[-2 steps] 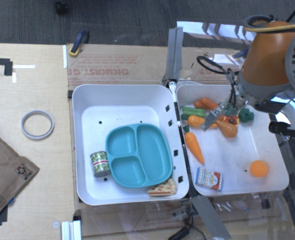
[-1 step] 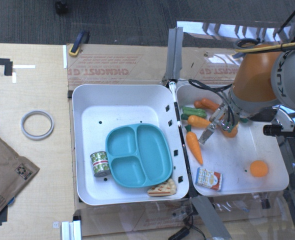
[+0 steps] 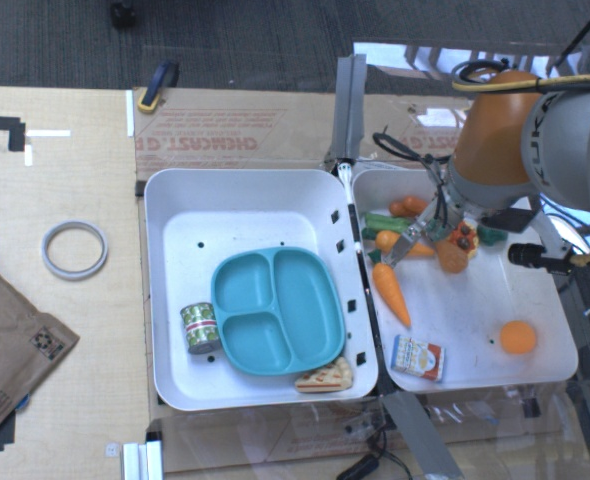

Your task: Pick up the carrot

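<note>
We see the carrot (image 3: 391,293) lying in the right bin (image 3: 475,368), close against the bin's left wall, its thick end up near the back and its tip pointing down toward the front. Nothing touches it on its lower half. The gripper (image 3: 407,245) hangs just above the carrot's thick end, reaching down from the grey arm (image 3: 565,148) with its orange band (image 3: 495,128). How far the hand is spread we cannot tell (the fingers blur into the clutter behind them), and we see nothing clearly held between them.

Behind the gripper, at the back of the right bin, sits a huddle of small toy foods in orange and green (image 3: 405,218), too jumbled for us to name apart. An orange ball (image 3: 518,337) rests near the bin's right front, well apart from the carrot, and a small carton (image 3: 418,357) lies near the front edge.

In the left bin (image 3: 175,268) we find a teal divided plate (image 3: 277,310), a small can (image 3: 200,328) just beside its left edge, and a waffle-like piece (image 3: 325,377) touching its front rim. A roll of tape (image 3: 74,249) lies on the bench to the left.
</note>
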`<action>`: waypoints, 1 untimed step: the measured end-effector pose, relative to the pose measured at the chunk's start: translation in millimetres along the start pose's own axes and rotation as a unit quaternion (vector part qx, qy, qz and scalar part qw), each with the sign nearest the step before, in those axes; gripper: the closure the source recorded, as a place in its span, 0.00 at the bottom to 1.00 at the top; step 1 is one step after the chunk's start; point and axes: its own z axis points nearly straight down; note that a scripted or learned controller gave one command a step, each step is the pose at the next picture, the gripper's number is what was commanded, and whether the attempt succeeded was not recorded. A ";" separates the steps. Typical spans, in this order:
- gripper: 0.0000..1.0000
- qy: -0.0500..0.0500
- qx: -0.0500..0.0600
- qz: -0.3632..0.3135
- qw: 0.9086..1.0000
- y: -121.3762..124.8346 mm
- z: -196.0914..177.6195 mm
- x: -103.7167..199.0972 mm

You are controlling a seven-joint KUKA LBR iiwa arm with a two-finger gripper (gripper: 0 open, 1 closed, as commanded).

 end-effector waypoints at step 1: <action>0.00 0.000 0.000 -0.010 1.000 6.3 -99.9 41.0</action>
